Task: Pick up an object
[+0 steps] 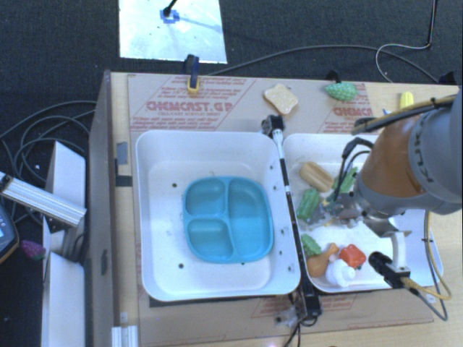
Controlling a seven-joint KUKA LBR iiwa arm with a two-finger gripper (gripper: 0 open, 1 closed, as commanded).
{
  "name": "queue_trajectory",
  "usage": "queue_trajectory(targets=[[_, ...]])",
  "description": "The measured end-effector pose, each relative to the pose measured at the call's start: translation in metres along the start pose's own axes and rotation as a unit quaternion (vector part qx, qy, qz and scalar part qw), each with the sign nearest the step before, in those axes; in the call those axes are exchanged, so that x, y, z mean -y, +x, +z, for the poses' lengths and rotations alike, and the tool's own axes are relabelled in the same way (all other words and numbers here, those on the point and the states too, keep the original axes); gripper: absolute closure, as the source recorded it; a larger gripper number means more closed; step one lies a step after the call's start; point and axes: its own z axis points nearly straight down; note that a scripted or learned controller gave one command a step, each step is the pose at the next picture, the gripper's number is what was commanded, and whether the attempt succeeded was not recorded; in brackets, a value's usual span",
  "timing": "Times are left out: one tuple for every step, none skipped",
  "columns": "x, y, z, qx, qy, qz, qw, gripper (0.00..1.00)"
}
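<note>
Fig. — gripper point(340, 210) low in right bin point(376, 142), open/closed: can't tell | candidate objs crowd beside it: green veg point(309, 203), tan roll point(316, 174), red piece point(352, 254), white bottle point(338, 272) | risk: crowding → multi-contact, slip | bin divider point(288, 194) close; left bin point(166, 266) w/ blue tray point(228, 218) roomier.

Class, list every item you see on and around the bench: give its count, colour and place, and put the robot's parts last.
Bins: two, white, side by side on the bench.
Divided tray: one, blue, in the left bin.
Toy foods: several, tan, green, orange, red and white, in the right bin.
Toast slice: one, tan, on the cardboard behind the bins.
Bumpy lump: one, green, on the cardboard further right.
Square sheet: one, pale, on the floor behind.
Arm: one, grey with orange band, over the right bin.
</note>
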Motion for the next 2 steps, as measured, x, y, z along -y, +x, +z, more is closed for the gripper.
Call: queue_trajectory(targets=[[-0.0009,0.0001,-0.0104,0.000,-0.001,0.000,1.0000,1.00],[-0.0008,0.0001,-0.0104,0.000,-0.001,-0.001,1.0000,0.00]])
